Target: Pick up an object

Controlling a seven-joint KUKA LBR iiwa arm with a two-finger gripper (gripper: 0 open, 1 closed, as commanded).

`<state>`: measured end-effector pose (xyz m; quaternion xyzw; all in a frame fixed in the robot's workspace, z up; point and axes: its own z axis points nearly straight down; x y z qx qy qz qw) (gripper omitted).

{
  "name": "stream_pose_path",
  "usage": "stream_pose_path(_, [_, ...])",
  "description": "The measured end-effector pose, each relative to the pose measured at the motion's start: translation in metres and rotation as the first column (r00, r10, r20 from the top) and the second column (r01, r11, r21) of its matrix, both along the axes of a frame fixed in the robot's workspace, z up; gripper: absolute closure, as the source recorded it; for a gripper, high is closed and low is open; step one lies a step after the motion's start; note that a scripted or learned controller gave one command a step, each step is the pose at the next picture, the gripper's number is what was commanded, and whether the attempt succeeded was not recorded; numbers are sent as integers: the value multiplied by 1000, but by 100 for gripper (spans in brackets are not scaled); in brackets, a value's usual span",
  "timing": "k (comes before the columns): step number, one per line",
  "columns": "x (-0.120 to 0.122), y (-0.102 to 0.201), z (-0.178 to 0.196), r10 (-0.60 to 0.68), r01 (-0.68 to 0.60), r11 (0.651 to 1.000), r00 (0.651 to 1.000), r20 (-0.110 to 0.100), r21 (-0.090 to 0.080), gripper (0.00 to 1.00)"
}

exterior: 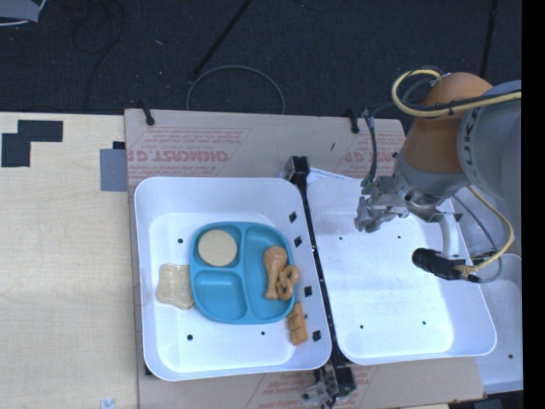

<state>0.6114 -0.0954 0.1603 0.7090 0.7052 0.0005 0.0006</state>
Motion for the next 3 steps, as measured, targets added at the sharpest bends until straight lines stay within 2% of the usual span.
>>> stream_pose_path(1, [3,3,62,6,-6,1000,1000,2,0,100])
stream_pose_path(2, [3,2,95,6,-6,1000,1000,-1,0,100])
stream_pose_path(3, [-5,52,98,9,-9,1000,1000,-5,2,100])
